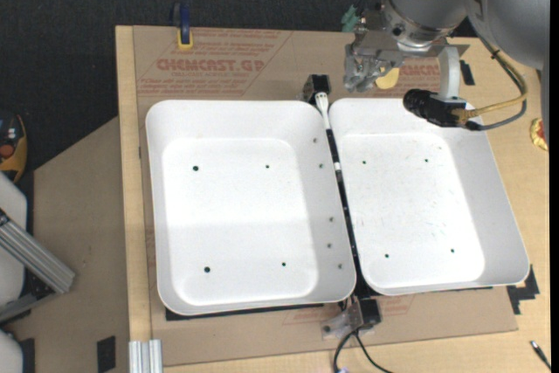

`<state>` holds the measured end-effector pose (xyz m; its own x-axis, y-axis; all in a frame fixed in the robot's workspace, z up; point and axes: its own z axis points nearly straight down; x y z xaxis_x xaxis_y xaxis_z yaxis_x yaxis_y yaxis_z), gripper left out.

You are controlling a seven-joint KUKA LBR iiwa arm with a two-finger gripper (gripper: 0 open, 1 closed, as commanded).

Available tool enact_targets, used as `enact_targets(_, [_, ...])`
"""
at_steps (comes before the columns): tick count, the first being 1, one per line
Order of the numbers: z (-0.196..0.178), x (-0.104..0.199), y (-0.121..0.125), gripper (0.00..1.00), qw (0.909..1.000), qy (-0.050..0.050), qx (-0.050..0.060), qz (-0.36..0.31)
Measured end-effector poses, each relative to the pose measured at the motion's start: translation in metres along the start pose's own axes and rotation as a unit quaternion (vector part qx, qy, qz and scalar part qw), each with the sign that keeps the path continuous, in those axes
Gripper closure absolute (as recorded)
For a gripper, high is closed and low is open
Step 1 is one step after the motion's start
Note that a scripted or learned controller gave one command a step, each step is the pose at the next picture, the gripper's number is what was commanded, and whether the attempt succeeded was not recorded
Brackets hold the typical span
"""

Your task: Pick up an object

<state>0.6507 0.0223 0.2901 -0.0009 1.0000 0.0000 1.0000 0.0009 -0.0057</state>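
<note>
- The pincer (371,76) hangs just beyond the far rim of the right bin (489,188), over the tabletop (227,65).
- A small yellowish object (387,79) sits at its fingertips; I cannot tell whether the fingers clamp it.
- The left bin (166,188) touches the right bin along a dark centre seam.

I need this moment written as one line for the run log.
arm: above far edge of right bin | gripper: raised, small yellowish object at its tip, grasp unclear | left bin: untouched
</note>
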Motion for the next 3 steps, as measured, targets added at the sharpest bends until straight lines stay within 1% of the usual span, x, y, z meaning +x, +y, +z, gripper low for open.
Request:
enact_targets(1, [-0.014,-0.006,-0.025,1.00,1.0000,0.000,-0.001,0.001])
enact_targets(2, [-0.041,-0.011,-0.050,1.00,1.0000,0.000,-0.003,0.001])
enact_targets(3, [0.053,0.037,-0.028,1.00,1.0000,0.001,0.002,-0.001])
